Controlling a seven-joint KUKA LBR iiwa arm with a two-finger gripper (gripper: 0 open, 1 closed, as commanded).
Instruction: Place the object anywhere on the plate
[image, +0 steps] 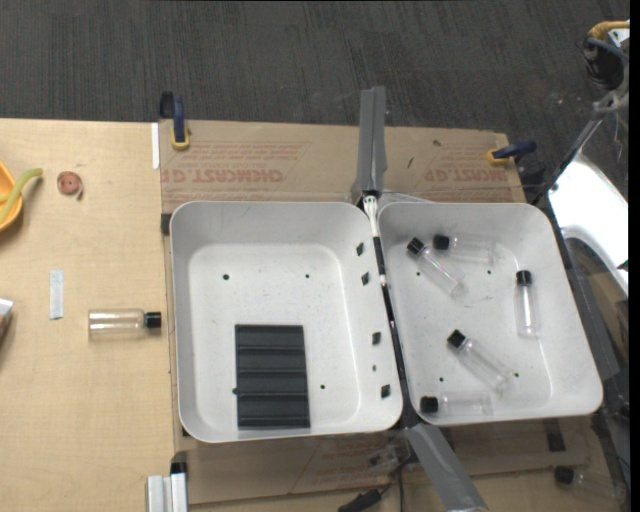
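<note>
A dark ridged rectangular plate (271, 377) lies flat in the left bin (200, 300), near its front wall. The right bin (560, 300) holds several clear vials with black caps. Two lie near the back left (437, 267) (465, 243), one stands along the right side (525, 305), one lies slantwise in the middle (480, 360), and one rests at the front wall (458, 404). All of them lie loose on the bin floor, apart from the plate.
Another clear vial with a black cap (120, 321) lies on the wooden bench left of the bins. A yellow item (10, 195) and a small pink disc (68, 182) sit at the far left. Clamps (176, 120) (510, 152) hold the cardboard behind the bins.
</note>
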